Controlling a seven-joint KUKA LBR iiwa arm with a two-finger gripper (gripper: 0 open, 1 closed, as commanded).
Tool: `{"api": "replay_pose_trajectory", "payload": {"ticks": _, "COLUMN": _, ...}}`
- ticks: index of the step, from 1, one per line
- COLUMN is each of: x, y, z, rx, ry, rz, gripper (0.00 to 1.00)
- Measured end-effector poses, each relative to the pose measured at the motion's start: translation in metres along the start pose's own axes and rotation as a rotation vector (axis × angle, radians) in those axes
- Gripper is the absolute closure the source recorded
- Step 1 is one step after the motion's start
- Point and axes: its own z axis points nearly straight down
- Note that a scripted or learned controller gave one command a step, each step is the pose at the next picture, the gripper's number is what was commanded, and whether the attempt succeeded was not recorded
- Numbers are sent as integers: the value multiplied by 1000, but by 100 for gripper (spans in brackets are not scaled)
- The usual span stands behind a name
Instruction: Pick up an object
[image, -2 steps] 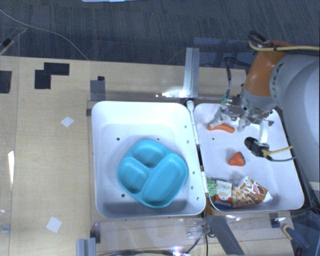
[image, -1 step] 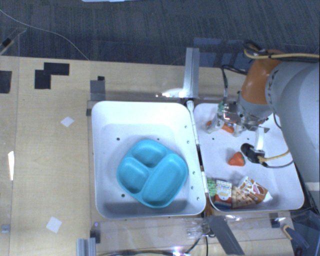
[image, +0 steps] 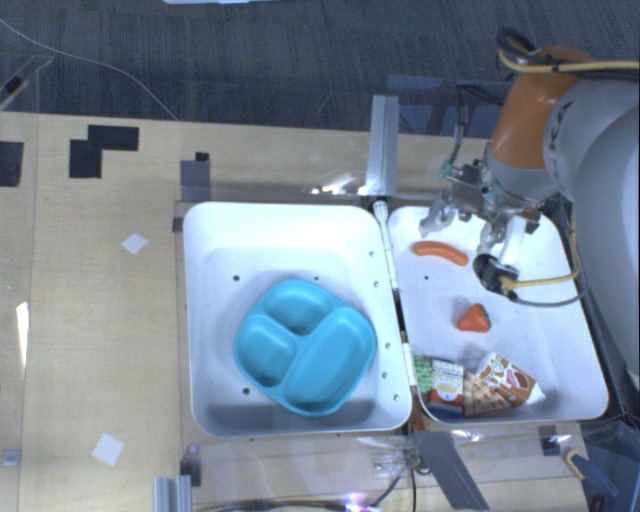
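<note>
Over the right bin (image: 560, 390), the gripper (image: 462, 222) hung spread wide with nothing in it, just above the carrot (image: 441, 253) at twelve o'clock. It looked mid-approach; next it needed to drop and close.

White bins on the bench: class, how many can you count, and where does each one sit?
2. The left bin holds a blue divided plate. The right bin, beside it, holds small items under the arm. The arm may hide part of it.
</note>
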Motion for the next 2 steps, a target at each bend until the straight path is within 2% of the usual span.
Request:
{"api": "replay_pose_trajectory", "payload": {"ticks": 1, "x": -50, "y": -14, "z": 98, "rx": -3, "ry": 1, "rz": 15, "gripper": 0}}
{"api": "replay_pose_trajectory", "payload": {"ticks": 2, "x": -46, "y": 39, "z": 100, "rx": 47, "ry": -2, "rz": -15, "gripper": 0}}
